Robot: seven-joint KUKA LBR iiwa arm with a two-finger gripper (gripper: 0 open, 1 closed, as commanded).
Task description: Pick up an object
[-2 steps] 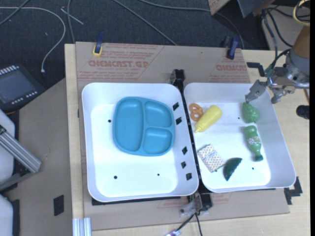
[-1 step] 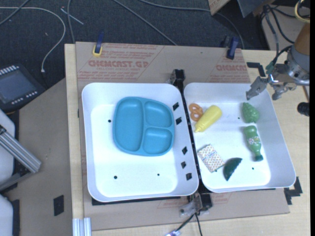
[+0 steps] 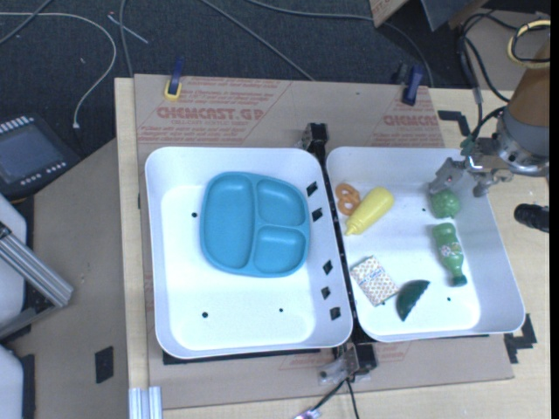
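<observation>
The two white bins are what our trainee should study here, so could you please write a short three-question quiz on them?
1. True or false: the blue divided plate lies in the left bin.
2. Which thing lies nearest the gripper? A) yellow bottle B) green ball C) pretzel
3. Fill in: the dark green wedge lies beside the patterned ____.

Key: 1 true; 2 B; 3 packet.

light: bright, even overhead | shadows: soft, short | glare: mild on white bins (image 3: 166, 260) | focus: slightly soft
</observation>
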